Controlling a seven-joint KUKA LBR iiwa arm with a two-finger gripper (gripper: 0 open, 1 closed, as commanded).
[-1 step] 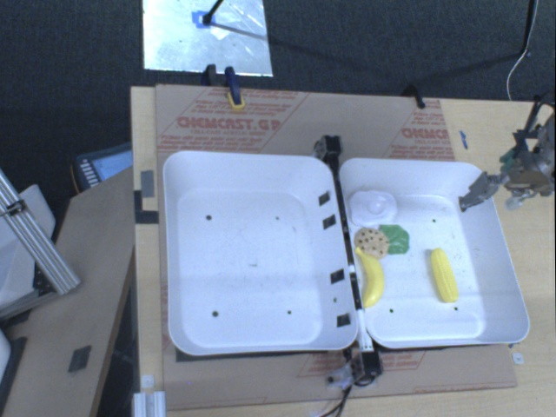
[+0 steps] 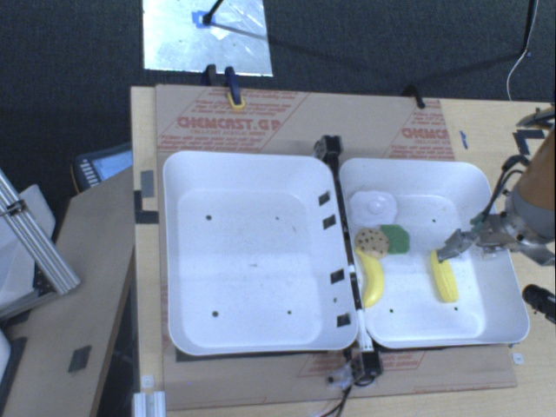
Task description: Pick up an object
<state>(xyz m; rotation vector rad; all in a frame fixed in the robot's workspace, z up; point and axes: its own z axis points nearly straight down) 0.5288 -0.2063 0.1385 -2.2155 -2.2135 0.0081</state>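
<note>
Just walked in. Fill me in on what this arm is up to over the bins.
A robot arm reaches in from the right, its gripper low over the right bin, just above the upper end of a yellow corn-like piece. Nothing shows between its fingers, so no pick yet. Further left in that bin lie a banana, a speckled cookie, a green item and a white round object.

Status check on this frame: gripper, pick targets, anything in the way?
Gripper low over right bin, nothing seen held. Yellow corn cob just below it, untouched. Banana, green piece, spotted disc clustered left, clear of approach.
</note>
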